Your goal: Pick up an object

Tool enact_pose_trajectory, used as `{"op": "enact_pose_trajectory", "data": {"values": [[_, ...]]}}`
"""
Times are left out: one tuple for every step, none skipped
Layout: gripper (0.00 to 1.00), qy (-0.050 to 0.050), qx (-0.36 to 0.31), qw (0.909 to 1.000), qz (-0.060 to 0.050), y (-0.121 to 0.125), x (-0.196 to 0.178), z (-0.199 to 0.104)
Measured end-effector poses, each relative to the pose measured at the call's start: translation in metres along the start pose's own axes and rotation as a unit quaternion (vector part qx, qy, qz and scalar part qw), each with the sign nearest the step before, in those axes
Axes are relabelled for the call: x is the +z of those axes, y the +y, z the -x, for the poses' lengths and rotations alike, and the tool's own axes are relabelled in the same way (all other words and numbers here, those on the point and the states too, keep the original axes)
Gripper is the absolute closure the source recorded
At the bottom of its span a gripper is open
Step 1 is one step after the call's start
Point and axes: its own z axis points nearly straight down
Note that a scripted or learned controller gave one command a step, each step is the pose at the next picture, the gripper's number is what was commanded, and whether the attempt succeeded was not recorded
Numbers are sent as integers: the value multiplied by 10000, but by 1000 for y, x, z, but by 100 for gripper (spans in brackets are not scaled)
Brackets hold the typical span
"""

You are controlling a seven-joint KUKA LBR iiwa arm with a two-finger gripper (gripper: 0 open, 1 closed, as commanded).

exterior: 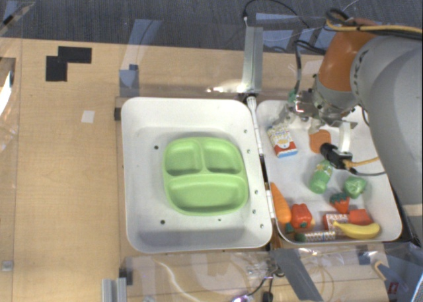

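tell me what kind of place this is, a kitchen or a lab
Most likely a robotics lab bench, not a kitchen: a grey robot arm reaches over two white bins, toy food like a banana fills one, and loose cables trail over carpet.

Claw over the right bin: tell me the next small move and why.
Probably lower the claw straight down toward the small white carton or the orange piece just below it. It sits at the far end of the right bin, above these items with nothing seen between its fingers, while the carrot and banana lie farther off.
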Motion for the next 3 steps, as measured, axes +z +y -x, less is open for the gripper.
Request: {"op": "enact_pose_trajectory", "data": {"values": [[100,18,-38,10000,53,4,-15,-4],[0,18,-42,10000,52,4,-14,-4],[0,5,89,9999,-64,-83,6,6]]}}
